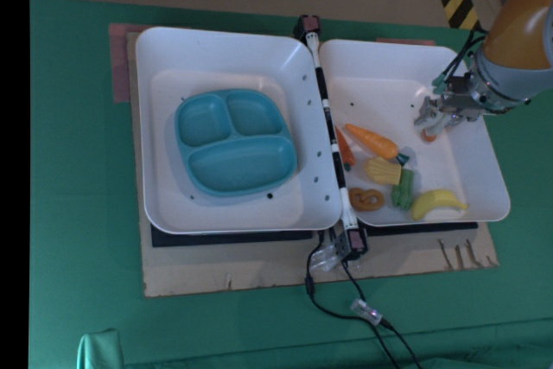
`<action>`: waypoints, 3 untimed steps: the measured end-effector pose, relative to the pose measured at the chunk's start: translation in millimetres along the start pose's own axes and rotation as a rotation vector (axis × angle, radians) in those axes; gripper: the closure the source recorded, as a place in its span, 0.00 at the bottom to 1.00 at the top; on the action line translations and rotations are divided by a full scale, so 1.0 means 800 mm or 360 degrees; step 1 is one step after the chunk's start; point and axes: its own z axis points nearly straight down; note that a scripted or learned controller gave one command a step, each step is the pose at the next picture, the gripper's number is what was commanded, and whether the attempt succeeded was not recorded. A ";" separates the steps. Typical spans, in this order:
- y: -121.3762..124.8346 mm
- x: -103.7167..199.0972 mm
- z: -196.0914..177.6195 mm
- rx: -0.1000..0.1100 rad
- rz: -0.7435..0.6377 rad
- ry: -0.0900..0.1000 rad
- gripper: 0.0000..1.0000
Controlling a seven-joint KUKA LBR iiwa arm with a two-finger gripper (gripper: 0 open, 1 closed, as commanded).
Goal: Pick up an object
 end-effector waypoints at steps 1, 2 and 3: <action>-0.095 -0.035 -0.022 0.0047 -0.0014 0.0016 1.00; -0.066 -0.036 -0.113 0.0042 -0.0016 0.0013 1.00; -0.094 -0.036 -0.065 0.0046 -0.0015 0.0015 1.00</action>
